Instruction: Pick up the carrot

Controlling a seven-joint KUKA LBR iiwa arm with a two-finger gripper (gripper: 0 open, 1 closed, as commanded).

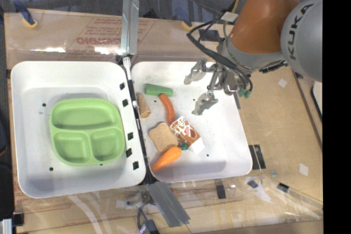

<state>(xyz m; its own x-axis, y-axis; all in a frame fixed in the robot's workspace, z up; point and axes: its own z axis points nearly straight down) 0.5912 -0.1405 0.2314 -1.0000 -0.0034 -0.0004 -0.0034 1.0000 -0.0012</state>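
The carrot (166, 157), orange with a small green top, lies near the front edge of the right bin (233, 140), touching a slice of bread (161, 136). My gripper (192, 95) hangs over the back middle of that bin, well behind and to the right of the carrot. It is open, and between its fingers is only bare white floor. One finger (193, 73) sits toward the back wall, the other (204, 103) nearer the middle.
Around the carrot lie a colourful packet (186, 132), a red-orange sausage (168, 108), a green stick (158, 90) and a tan piece (143, 106) by the divider. The left bin (27, 161) holds a green divided plate (86, 130).
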